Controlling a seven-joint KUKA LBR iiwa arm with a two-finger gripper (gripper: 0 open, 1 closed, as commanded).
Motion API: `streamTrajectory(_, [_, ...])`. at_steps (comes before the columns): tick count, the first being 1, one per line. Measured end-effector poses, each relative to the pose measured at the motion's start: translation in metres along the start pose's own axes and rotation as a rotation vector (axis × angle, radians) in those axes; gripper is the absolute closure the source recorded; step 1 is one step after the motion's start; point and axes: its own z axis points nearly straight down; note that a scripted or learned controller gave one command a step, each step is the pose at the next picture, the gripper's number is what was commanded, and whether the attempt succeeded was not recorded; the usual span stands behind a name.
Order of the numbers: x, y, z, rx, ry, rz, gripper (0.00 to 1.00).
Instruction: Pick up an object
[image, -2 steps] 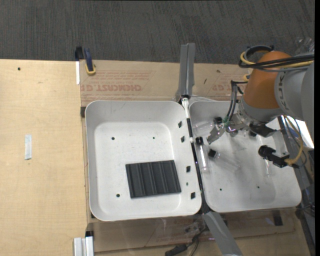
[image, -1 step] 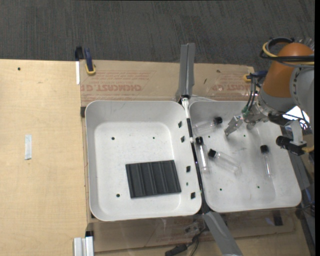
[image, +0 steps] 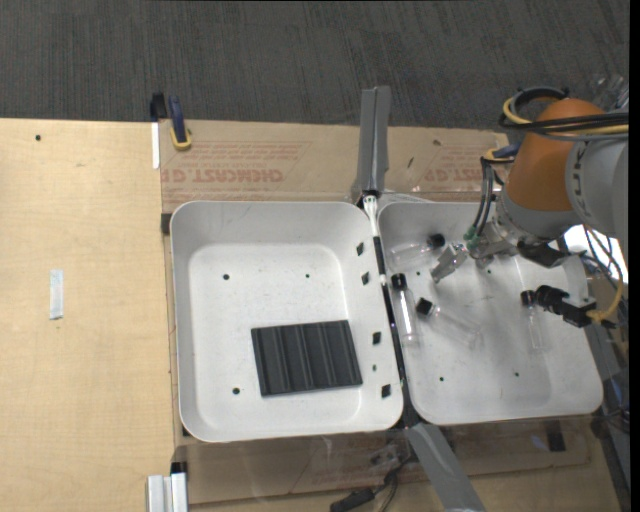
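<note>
On the pale worktop (image: 80, 250), the left bin (image: 185, 300) holds a dark ribbed panel (image: 305, 358), lying flat in its near half. In the right bin (image: 500, 400), a clear tube (image: 400, 305) lies along the left wall, with a small black block (image: 424, 307) just beside it and a small black knob (image: 437, 241) nearer the far wall. The claw (image: 450, 260) hangs low close to the knob, and I cannot tell whether it is apart or together. Nothing shows in its grip. The grey arm (image: 560, 170) reaches in from the right.
</note>
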Motion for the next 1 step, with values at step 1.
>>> streamTrajectory(1, [-0.0733, -0.0020, -0.0004, 0.000, -0.001, -0.151, 0.00])
